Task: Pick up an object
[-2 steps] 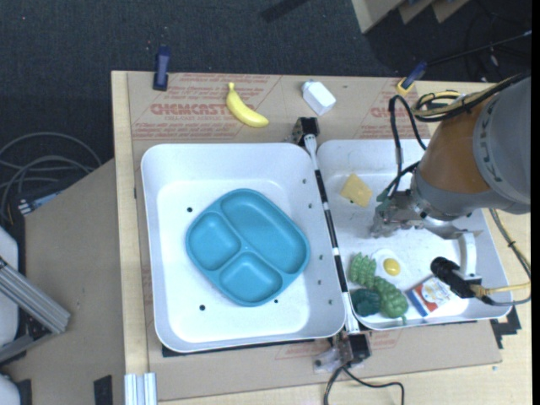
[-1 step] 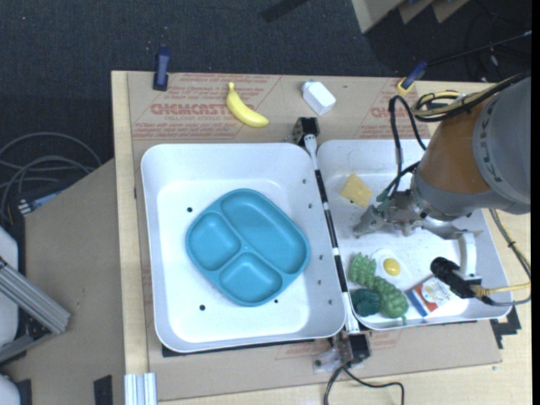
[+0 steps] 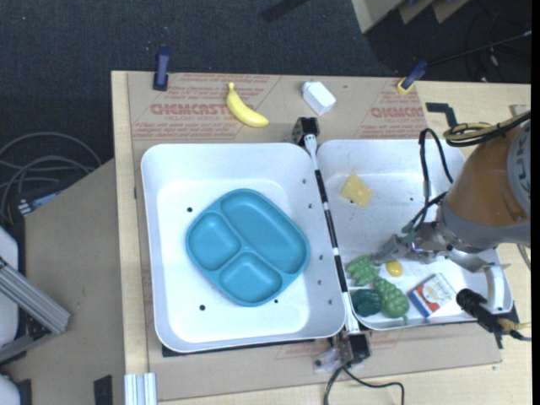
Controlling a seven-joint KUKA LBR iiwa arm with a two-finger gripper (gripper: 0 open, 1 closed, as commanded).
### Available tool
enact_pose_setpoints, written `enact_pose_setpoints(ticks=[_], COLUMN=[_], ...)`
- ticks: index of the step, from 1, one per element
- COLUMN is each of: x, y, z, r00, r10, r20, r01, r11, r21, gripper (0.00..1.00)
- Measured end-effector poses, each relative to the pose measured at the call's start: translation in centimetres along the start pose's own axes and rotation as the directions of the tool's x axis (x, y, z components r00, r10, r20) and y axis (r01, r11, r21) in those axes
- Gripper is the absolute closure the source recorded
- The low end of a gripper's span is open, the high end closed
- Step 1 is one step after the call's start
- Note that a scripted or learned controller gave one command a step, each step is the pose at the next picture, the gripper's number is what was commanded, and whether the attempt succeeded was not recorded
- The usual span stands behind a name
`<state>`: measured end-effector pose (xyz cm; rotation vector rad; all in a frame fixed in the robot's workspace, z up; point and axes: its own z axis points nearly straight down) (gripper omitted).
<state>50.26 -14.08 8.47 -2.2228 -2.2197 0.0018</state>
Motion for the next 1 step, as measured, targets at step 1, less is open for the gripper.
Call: enact_pose_setpoints(ticks=[1], x=[0.07], y=[0.1], z=[-1.0], r00=[1.0], r10=[0.0], r20=[0.0], r01=[0.0], r11=[1.0], r21=[-0.003], gripper=[1.0])
